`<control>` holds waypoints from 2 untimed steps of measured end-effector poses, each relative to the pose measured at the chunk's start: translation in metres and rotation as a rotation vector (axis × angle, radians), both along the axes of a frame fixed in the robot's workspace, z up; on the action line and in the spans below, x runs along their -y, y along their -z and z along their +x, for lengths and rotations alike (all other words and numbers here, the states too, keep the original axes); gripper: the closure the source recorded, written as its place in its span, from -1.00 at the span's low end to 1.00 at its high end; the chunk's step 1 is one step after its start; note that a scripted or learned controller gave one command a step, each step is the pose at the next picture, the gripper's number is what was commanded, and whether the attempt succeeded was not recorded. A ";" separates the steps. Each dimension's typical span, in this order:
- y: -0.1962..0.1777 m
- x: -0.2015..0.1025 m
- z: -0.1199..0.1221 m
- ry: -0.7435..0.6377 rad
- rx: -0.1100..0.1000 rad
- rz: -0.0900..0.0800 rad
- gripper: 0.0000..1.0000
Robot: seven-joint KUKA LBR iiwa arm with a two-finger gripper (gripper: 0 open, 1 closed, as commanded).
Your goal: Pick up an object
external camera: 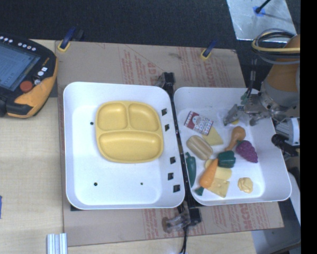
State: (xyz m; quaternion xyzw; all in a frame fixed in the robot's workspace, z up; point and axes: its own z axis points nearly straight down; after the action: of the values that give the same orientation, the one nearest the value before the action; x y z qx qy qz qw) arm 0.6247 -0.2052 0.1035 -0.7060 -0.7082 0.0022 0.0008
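Toy food pieces, the pickable things, are lying clustered in the right bin (269,192), toward its middle and near side. Going by size: the bench (121,57), covered with brown cardboard, is carrying two white bins that are sitting side by side, their inner rims nearly touching along a line of black clips. The left bin (79,163) is holding a yellow divided plate (129,131) in its far half, leaving open white floor along its near and left sides. The arm (280,73) is reaching in from the right over the right bin's far right corner. A teach pendant (18,75) is resting at the bench's far left edge.

In the right bin, a red-and-white card (198,122) is lying toward the far left, with a hot dog bun (199,147) just beside it, a cheese wedge (215,136), a drumstick (235,136), purple grapes (246,151), a carrot (208,174), a dark green pepper (190,167) along the left wall, and a small yellow piece (245,184) near the front right. The far strip of this bin is lying open.

The gripper (242,114) is hanging above the drumstick, its fingers (232,114) spreading wide apart and holding nothing.
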 end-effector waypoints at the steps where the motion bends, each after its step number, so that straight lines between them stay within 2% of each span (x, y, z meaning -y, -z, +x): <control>1: 0.013 0.007 -0.041 0.001 -0.004 0.002 -1.00; 2: 0.011 -0.020 0.002 -0.006 0.006 0.000 -1.00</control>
State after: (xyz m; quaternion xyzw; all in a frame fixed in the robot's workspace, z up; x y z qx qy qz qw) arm 0.6272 -0.1855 0.0928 -0.7040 -0.7102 0.0000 -0.0011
